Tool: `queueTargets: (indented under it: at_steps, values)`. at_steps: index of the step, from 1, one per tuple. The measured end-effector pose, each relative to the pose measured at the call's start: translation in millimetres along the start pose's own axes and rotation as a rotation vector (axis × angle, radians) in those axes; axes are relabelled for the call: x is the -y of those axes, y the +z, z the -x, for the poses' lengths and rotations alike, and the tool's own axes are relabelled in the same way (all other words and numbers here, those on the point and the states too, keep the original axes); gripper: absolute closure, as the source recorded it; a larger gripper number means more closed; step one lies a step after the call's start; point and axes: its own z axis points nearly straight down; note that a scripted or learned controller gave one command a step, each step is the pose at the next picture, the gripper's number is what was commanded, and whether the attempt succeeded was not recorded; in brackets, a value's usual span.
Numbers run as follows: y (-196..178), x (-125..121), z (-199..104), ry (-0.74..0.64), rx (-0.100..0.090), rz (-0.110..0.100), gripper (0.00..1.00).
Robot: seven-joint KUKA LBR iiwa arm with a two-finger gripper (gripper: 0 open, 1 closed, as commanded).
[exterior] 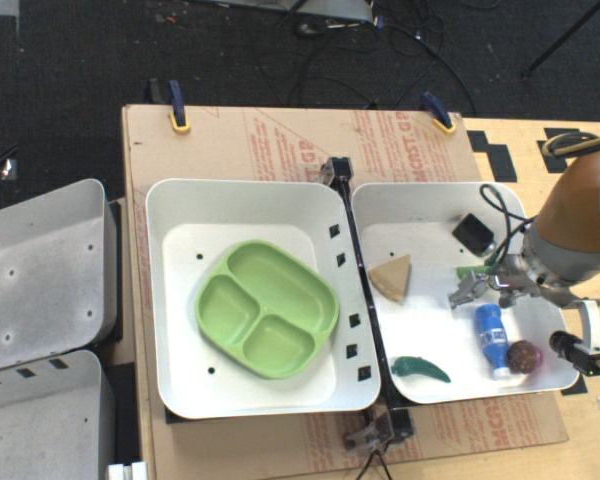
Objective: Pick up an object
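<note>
One centred descent onto the bottle (491,336), near the bin's (420,208) right edge, looked best for the gripper (477,290), its opening unclear.

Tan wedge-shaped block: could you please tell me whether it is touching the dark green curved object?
Apart. The camera view shows bare floor of the right white bin between the tan wedge-shaped block and the dark green curved object.

Two bins sit side by side on my counter (240,138). The left bin (170,208) holds a divided plate (268,309). In the right bin (410,203), a wedge (392,277) lies near the left wall, a pod (420,369) by the front wall, a bottle (492,336) further right, a ball (524,356) just beside its near end.
</note>
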Motion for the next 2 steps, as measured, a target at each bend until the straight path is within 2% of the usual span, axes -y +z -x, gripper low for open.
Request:
queueTargets:
  at_steps: [1,2]
  values:
    - [-13.7,-1.7,0.5,0.0,0.002,0.006,1.0]
    - [-73.4,-11.1,-1.9,-0.005,0.004,0.011,1.0]
